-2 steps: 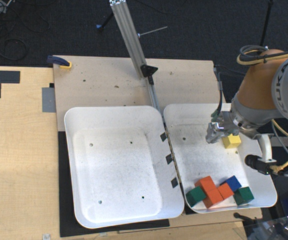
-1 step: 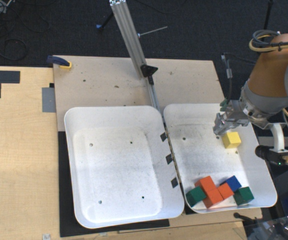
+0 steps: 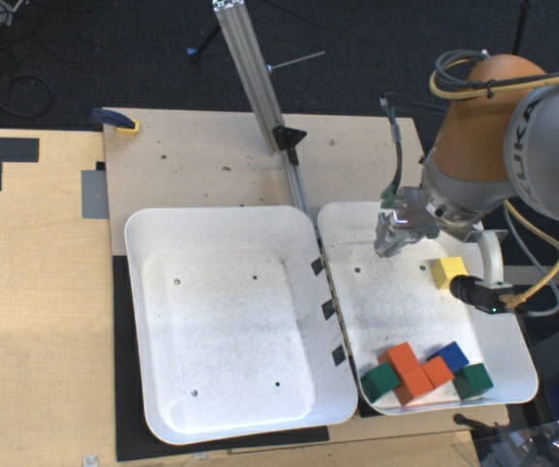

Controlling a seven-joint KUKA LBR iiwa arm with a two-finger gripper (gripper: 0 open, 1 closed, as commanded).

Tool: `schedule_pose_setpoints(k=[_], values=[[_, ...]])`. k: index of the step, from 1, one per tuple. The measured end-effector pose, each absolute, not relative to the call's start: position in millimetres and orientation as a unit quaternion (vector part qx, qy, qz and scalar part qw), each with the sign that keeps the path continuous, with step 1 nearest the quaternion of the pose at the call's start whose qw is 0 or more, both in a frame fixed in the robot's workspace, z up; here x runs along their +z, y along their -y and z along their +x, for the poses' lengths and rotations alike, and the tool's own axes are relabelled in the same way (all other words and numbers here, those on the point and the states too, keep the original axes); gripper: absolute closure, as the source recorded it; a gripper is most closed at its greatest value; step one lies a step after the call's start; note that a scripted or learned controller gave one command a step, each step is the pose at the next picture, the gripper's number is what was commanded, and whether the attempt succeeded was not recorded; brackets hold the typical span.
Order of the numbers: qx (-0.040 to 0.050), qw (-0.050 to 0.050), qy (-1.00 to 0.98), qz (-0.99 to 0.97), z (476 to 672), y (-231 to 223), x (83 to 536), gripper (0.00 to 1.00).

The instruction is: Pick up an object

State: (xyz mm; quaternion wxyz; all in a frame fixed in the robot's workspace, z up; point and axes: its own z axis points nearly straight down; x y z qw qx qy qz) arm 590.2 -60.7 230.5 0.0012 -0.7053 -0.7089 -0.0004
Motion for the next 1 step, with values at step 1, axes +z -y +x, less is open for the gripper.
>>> schedule_pose_setpoints(k=[1], values=[[-0.0002,0.001,0.709,-0.705,596.4,5.6,239.5,1.00]])
